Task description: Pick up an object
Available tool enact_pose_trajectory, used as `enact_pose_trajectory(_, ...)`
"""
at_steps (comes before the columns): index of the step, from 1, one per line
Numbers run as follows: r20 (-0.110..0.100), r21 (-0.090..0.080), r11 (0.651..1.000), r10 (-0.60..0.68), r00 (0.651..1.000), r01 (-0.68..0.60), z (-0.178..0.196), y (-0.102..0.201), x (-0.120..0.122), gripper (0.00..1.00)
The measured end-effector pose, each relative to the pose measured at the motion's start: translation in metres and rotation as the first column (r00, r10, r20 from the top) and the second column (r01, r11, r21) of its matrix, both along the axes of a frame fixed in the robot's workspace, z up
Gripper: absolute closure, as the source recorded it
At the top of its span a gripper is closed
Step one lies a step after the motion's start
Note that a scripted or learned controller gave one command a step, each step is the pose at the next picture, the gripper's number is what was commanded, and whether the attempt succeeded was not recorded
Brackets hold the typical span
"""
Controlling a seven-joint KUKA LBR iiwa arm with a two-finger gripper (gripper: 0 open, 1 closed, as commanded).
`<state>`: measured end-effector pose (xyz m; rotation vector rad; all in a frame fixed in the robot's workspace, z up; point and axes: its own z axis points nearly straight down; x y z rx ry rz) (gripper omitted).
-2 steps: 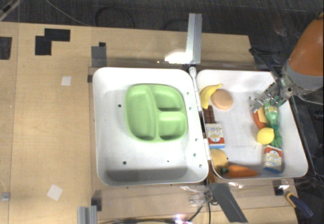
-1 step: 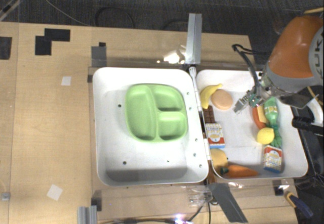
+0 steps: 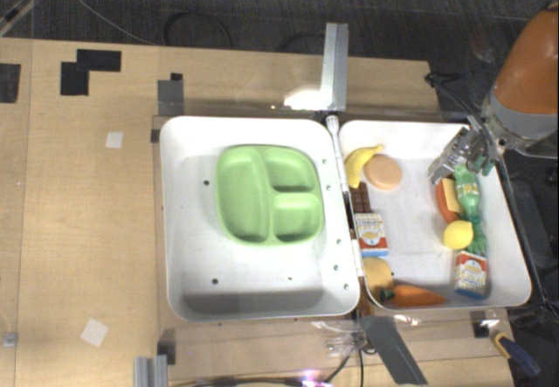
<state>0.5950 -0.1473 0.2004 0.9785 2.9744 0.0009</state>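
Note:
My gripper (image 3: 463, 169) hangs over the far right part of the right bin (image 3: 410, 206), open, its fingers on either side of the top of a green bottle (image 3: 467, 195); nothing is lifted. Beside the bottle lies an orange-red hot dog (image 3: 446, 200), with a lemon (image 3: 458, 234) and a small carton (image 3: 470, 275) below them. On the bin's left side are a banana (image 3: 360, 163), a round tan bun (image 3: 383, 173), a brown bar (image 3: 356, 199), another carton (image 3: 371, 233), a yellow fruit (image 3: 377, 272) and a carrot (image 3: 417, 295).
The left bin (image 3: 188, 228) holds a green divided plate (image 3: 269, 193). A metal post (image 3: 335, 66) stands behind the wall between the bins. The arm's orange band (image 3: 528, 71) is at the far right, above the right bin's corner.

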Motion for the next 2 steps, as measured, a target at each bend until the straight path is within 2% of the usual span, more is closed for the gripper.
enact_pose_trajectory(1,-0.002,0.003,1.000,0.003,1.000,-0.003,0.004,0.045,-0.049,1.00)
enact_pose_trajectory(2,-0.003,0.004,0.968,-0.252,0.968,0.252,0.030,0.048,-0.106,1.00)
